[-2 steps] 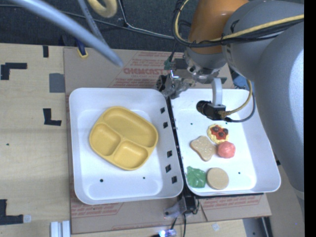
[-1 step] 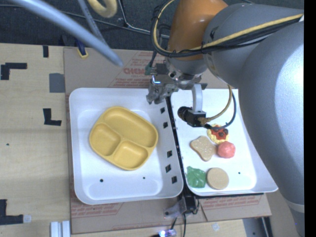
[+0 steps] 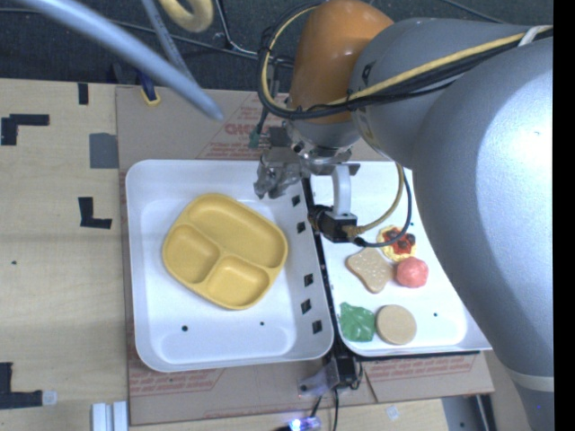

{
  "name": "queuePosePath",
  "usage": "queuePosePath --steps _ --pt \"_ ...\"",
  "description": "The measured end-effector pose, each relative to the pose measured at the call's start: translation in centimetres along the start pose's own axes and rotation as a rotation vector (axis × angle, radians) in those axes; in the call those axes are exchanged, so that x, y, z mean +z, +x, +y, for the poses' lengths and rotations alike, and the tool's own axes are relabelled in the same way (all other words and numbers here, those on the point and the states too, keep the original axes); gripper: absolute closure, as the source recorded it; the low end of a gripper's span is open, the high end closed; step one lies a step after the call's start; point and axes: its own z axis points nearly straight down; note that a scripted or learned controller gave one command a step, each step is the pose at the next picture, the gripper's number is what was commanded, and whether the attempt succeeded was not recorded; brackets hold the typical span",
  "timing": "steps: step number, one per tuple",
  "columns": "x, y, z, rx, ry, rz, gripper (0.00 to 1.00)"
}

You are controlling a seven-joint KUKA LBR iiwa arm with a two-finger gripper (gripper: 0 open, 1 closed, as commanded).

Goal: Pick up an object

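Looming over everything, the grey arm [image 3: 485, 151] is reaching across the right bin [image 3: 449, 335], its gripper [image 3: 274, 180] hanging just beyond the yellow divided plate [image 3: 225, 250]. Whether it is clenched, I cannot tell. Right of that plate are lying a cracker [image 3: 395, 324], a red ball [image 3: 412, 272] and a green piece [image 3: 357, 322].

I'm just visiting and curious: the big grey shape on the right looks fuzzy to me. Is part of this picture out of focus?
Camera view: the arm sits close to the lens and looks soft; the yellow tray and the food pieces in the right bin are sharper; the white bins show mild glare, with soft shadows under the gripper.
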Motion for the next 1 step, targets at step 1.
queuePosePath --steps 1 --pt "-0.11 -0.05 0.04 0.001 -0.002 0.0 0.0"
